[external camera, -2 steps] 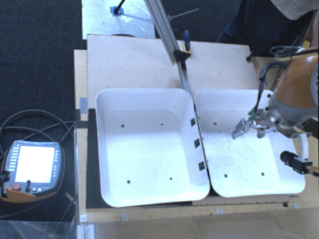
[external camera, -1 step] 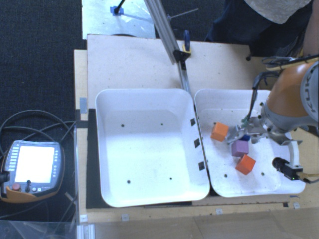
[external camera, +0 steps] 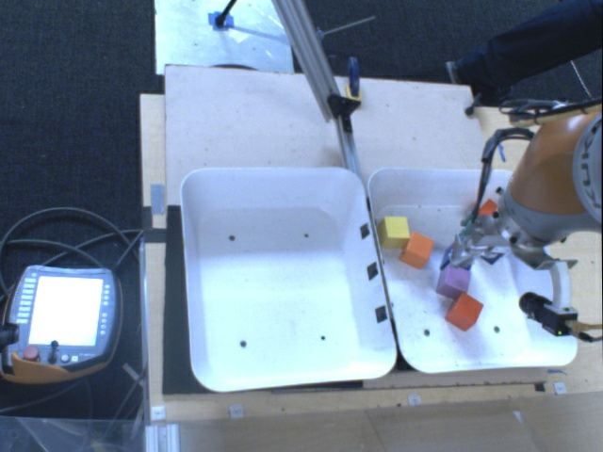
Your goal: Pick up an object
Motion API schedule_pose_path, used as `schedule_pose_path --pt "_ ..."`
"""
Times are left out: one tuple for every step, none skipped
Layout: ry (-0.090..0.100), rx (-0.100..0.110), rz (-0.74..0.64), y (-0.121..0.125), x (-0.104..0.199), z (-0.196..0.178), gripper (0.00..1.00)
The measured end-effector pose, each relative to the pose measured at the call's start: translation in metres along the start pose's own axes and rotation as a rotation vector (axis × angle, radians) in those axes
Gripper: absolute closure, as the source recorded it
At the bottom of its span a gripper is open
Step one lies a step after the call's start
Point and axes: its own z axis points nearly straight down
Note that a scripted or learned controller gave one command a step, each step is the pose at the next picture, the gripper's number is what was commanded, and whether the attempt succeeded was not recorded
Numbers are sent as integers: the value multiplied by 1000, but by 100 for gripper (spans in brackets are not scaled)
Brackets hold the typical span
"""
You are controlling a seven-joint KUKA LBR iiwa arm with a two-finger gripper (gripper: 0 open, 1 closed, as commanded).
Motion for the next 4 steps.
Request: schedule_pose_path --pt "-1 -3 0 4 -8 -62 100" --pt "1 2 0 5 -7 -60 100" --pt "3 3 -5 -2 37 -71 100" --pt "3 3 -6 -3 82 -71 100"
